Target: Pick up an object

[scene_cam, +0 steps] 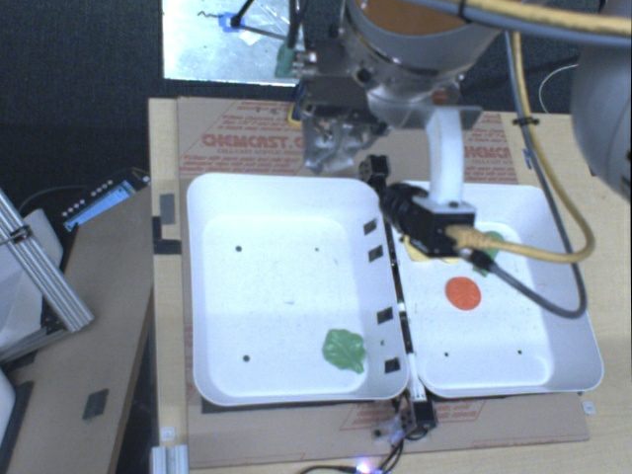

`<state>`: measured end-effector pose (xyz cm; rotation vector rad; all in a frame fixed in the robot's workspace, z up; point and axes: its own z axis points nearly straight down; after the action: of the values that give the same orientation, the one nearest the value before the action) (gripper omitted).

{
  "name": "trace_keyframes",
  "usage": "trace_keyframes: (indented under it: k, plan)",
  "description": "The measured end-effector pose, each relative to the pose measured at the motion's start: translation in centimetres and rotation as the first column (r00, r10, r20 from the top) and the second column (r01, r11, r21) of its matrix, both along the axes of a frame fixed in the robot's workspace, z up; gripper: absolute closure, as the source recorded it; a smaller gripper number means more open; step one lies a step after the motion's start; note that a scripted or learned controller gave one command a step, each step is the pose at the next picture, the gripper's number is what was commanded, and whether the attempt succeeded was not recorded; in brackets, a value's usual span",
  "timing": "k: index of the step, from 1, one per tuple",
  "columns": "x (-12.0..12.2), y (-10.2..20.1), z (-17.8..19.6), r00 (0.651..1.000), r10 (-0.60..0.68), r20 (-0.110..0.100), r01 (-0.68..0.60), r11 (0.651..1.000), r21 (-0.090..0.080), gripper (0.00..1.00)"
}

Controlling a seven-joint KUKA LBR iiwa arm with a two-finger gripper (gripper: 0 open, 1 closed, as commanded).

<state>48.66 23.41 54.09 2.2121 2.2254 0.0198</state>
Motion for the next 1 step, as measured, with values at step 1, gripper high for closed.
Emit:
trace_keyframes:
  k: [1]
  plan:
    - [0.0,-3.11,-0.59,1.0,-0.007,-0.01,0.007,1.0,-0.006,1.0]
